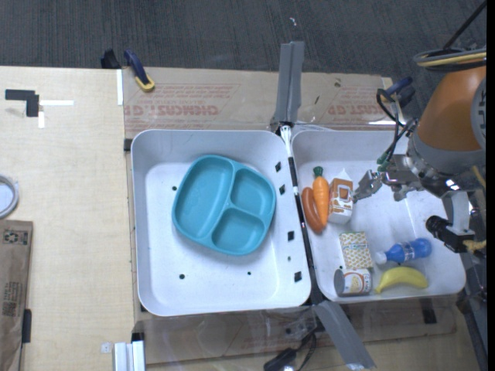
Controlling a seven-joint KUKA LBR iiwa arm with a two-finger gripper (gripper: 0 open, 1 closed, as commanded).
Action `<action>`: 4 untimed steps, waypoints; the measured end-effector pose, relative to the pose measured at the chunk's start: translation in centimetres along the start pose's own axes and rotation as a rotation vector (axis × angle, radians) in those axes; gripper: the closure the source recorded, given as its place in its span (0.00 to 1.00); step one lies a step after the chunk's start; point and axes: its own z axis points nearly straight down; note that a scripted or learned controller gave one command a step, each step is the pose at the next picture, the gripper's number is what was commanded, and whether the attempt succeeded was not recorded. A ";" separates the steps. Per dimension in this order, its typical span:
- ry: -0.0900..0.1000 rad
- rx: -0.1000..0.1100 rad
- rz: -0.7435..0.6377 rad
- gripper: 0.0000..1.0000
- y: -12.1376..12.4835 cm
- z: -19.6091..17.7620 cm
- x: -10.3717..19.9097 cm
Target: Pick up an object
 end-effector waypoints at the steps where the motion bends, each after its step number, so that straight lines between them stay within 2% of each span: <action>1: -0.002 -0.005 -0.091 0.00 -0.4 4.9 -1.8; 2: 0.000 0.030 -0.165 0.00 6.2 5.4 -0.6; 3: -0.013 0.063 -0.132 0.00 7.9 5.3 -0.3; 4: -0.001 0.008 -0.028 0.00 5.8 5.4 -0.8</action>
